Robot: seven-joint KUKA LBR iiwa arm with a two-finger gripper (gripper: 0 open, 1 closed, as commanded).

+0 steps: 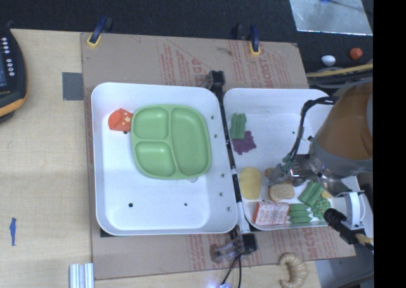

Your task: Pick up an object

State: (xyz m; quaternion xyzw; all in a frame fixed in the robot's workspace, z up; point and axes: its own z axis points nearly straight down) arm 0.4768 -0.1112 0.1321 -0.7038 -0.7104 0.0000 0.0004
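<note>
My end effector (283, 172) sits low in the right bin (279, 99), lower right of frame, right above a round cookie (281, 191), lined up to grab; grip unclear.

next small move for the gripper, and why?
Probably a short descent onto the tan round piece. The gripper sits low in the right bin, just above that piece, among crowded toys: yellow piece, green pieces. I can't see anything between its fingers.
</note>
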